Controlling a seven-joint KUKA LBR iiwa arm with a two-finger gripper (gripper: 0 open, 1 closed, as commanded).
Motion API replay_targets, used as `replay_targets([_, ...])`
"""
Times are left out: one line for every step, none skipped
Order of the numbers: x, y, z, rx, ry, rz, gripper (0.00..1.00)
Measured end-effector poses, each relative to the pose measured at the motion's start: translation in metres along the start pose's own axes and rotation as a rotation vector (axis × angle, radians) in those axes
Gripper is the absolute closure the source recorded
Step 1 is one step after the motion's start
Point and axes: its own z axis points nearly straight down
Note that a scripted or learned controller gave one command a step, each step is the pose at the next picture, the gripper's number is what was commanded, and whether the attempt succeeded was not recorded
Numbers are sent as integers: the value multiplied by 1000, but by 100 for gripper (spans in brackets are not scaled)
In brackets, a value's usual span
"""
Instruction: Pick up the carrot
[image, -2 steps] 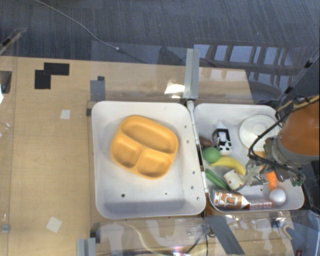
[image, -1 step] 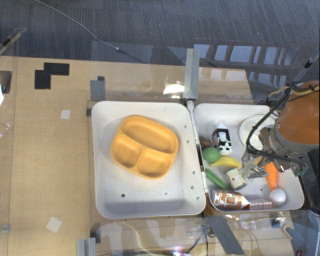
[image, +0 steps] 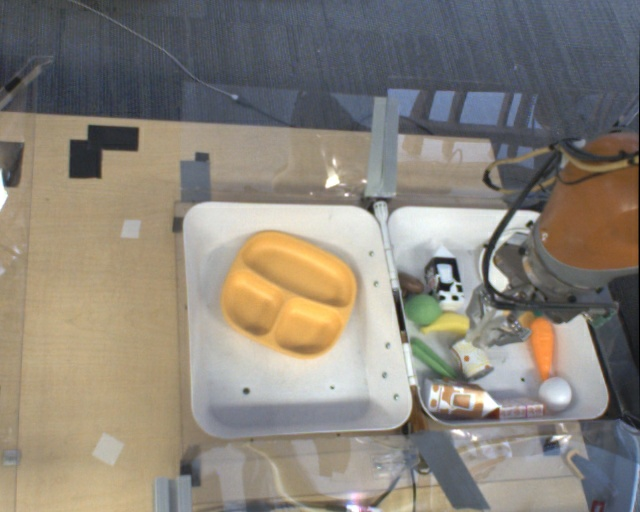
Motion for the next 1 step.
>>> replay_targets([7,-69,75,-7,7,-69,100])
